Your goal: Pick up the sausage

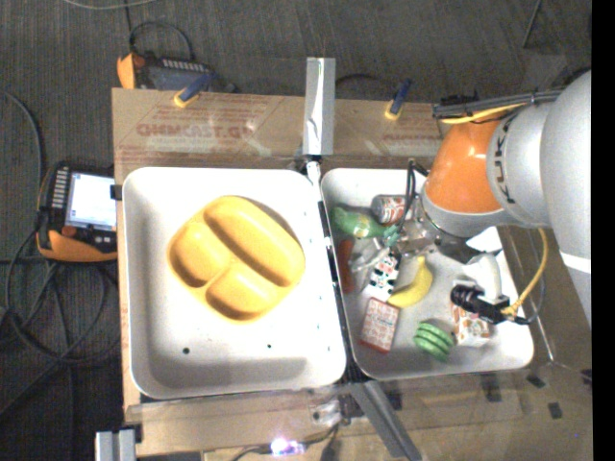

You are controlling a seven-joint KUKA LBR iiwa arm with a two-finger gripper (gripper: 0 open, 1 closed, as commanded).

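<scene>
cardboard backboard (202, 128): faint red print | arm (500, 166): "KUKA" lettering

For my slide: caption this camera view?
KUKA arm reaches over the right bin of clutter; yellow tray fills the left.

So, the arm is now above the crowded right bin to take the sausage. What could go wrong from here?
1. The sausage lies tight against the right bin's left wall, so the gripper may strike the wall or slip off.
2. The green bottle and the patterned packet lie close by; the gripper might catch or push one of them instead.
3. The banana sits under the arm and could be knocked.
</scene>
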